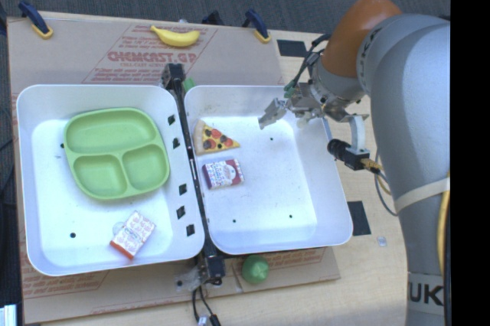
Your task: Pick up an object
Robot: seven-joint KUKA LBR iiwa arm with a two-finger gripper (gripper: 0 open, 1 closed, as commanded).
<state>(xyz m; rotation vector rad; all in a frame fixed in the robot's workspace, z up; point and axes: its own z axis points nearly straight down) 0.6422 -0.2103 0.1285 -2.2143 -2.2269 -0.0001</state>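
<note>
My arm (pixel 406 133) is the biggest thing here, a smooth grey cylinder with a rounded orange band (pixel 360 30) above the wrist, reaching in from the right. Under it lies a flat brown cardboard sheet (pixel 222 45) printed in red, carrying two shallow white bins with rounded corners, glossy plastic by the look of them. The left bin (pixel 31 164) holds a pale green plate (pixel 115 152), matte, moulded into three compartments, and near its front edge a small red and white packet (pixel 132 234), rectangular and tilted. The right bin (pixel 321 202) holds a wedge of pizza (pixel 213 138), yellow with red and dark spots, and just in front of it a dark red carton (pixel 223 174) with a white label, lying flat. Both sit near the divider, well apart from my gripper (pixel 273 115), which hangs over the bin's back part; it is metallic and angular, and whether it is spread or closed I cannot tell. A curved yellow banana (pixel 175 35) rests on the cardboard behind the bins, and a green ball (pixel 256 268) sits at the front.
</note>
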